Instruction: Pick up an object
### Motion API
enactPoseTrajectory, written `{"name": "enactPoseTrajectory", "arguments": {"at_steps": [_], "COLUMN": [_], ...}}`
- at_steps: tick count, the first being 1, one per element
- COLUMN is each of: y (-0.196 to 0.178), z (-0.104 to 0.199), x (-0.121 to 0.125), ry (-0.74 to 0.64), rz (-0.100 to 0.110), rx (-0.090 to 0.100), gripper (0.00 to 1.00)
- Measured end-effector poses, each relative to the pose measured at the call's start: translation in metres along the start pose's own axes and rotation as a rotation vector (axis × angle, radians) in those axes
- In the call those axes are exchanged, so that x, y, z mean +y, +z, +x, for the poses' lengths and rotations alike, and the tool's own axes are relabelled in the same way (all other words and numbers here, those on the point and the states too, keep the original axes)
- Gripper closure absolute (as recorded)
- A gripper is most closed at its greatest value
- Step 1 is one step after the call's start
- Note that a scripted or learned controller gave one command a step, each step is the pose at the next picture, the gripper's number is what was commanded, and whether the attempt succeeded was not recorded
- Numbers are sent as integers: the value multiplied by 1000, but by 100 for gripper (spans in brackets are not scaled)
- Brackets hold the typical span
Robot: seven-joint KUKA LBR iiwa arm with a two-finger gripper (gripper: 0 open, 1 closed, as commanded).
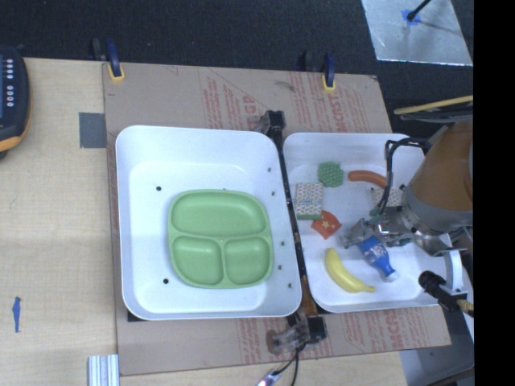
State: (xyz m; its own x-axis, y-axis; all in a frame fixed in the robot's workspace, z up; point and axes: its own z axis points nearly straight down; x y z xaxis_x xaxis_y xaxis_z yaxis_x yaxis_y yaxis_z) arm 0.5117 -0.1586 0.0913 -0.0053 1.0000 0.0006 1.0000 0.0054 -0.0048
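My gripper (364,235) is low in the right bin (354,300), reaching in from the right under the orange-banded wrist (444,175). A blue and white object (376,257) lies right below it, touching or almost touching; I cannot tell whether it is gripped. A yellow banana (346,273) lies just left of the blue object. A red piece (325,224), a patterned block (308,199), a green round item (330,174) and an orange sausage shape (366,178) sit further up the bin.
The left bin (137,215) holds a green divided plate (219,237). A black divider strip (287,207) runs between the bins. A black cable (390,167) loops beside the arm over the right bin.
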Motion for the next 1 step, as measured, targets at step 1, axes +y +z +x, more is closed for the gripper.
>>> {"name": "enactPoseTrajectory", "arguments": {"at_steps": [1], "y": [-10], "z": [-1], "x": [0], "ry": [-2], "rz": [1], "rx": [-1], "gripper": [100]}}
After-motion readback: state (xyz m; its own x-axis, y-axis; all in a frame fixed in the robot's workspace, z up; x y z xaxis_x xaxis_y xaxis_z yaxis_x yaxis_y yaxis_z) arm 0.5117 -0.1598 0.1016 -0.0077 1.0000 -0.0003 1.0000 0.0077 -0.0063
